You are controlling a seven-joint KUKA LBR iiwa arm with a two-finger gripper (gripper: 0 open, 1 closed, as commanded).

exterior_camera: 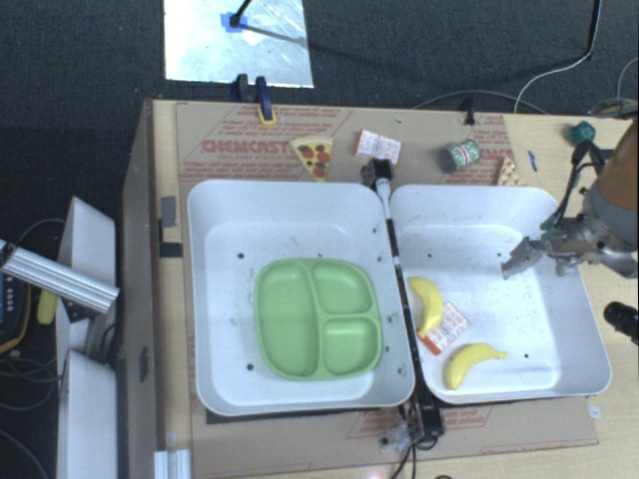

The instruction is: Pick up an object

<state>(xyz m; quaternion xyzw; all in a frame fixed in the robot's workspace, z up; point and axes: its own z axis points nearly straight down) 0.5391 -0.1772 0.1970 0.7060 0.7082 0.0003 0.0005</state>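
Nearest the front edge of the right bin (589,367) lies a banana (471,361), and just behind it a second banana (429,303) rests against a small red-and-white packet (444,327), close to the divider between the two bins. These are the things on offer for the pick: two bananas and one packet, all in the near-left part of that bin. Beside it, the left bin (215,267) holds a single green tray (319,319) with three sections. Further back in the right bin the gripper (526,257) hangs at the end of the arm (614,223), well apart from the bananas and above bare floor; nothing sits between its fingers, though whether they are spread or closed I cannot tell from this angle. It looks like the approach stage, nothing grasped yet. I'd judge the next move calls for travelling forward and left to come over one of the bananas, then dropping straight down on it. Beyond the bins, on the cardboard, sit a pizza slice toy (313,156), a small card (378,147) and a can (462,154).
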